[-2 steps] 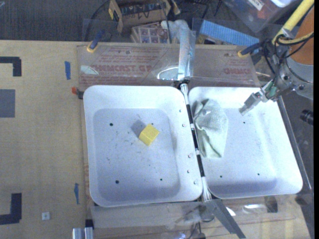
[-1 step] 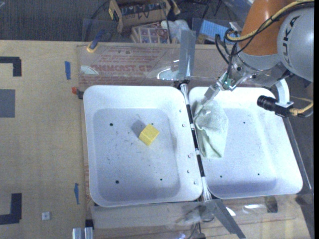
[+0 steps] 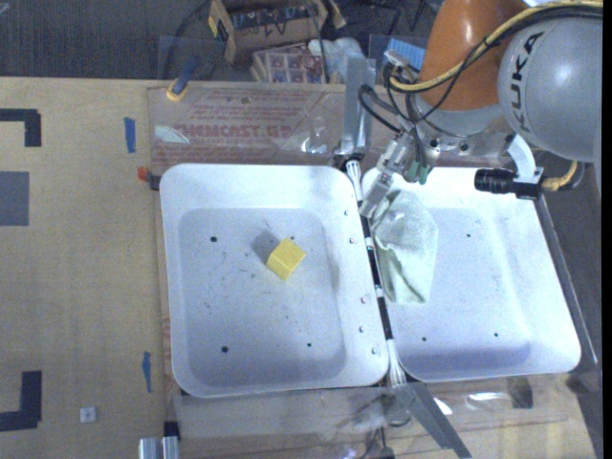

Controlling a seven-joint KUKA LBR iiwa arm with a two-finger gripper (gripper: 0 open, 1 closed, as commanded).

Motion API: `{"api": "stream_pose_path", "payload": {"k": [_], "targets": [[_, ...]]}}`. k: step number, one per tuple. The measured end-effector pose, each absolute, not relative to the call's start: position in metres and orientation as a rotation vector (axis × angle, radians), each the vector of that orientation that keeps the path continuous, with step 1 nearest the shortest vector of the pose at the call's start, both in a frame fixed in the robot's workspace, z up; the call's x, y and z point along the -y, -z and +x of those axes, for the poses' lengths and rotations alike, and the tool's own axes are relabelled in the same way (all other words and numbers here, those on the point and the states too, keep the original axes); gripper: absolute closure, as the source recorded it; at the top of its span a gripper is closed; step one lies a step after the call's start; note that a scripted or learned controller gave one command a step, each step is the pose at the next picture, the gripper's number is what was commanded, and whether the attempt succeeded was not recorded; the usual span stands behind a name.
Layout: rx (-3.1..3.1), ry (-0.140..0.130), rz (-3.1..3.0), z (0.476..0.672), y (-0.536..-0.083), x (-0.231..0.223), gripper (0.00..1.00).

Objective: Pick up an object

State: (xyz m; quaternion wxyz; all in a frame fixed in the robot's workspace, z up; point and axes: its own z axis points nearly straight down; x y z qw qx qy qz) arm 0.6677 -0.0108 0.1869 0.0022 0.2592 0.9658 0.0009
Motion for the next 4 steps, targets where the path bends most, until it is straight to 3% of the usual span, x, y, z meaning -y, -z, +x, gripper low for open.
{"api": "stream_pose_path", "payload": {"k": [1, 2, 3, 4], "targets": [[-3.104, -0.003, 0.456, 0.652, -0.187, -0.058, 0.0], [-3.079, -0.004, -0.598, 0.638, -0.155, -0.12, 0.0], [-2.737, -0.003, -1.532, 0.584, -0.106, -0.133, 0.0], [-2.819, -0.002, -1.352, 0.51, -0.092, -0.187, 0.0]]}}
